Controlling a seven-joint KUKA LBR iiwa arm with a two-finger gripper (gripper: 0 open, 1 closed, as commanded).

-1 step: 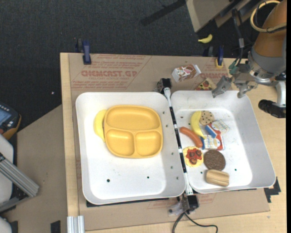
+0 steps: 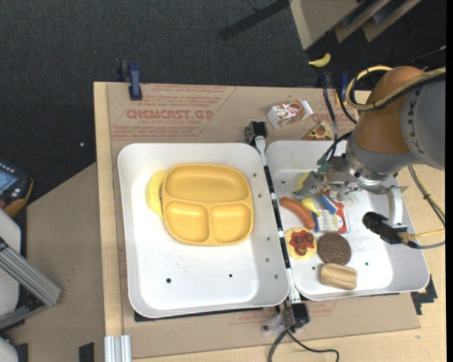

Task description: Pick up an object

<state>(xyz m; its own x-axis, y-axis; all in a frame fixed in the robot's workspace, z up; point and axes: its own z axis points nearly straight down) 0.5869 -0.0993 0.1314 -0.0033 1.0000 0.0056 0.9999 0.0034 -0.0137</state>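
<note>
Your hand [image 2: 327,185] low in the right bin [image 2: 396,277] over the toy food, grip state cannot be told, yellow divided tray [image 2: 207,203] in the left bin [image 2: 191,283], bun [image 2: 337,276] near the front.

Dark speckled carpet floor [image 2: 64,42] around a printed cardboard-topped bench [image 2: 177,106], pale wooden furniture [image 2: 340,21] at top right

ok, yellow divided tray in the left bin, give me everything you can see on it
The yellow tray looks like matte moulded plastic, with rounded corners and three compartments: one wide section across the far side, two smaller ones side by side on the near side. It lies flat, open side up, in the far half of the left bin, nothing visible inside it. Its left edge overlaps a pale yellow round plate that sticks out from beneath.
</note>
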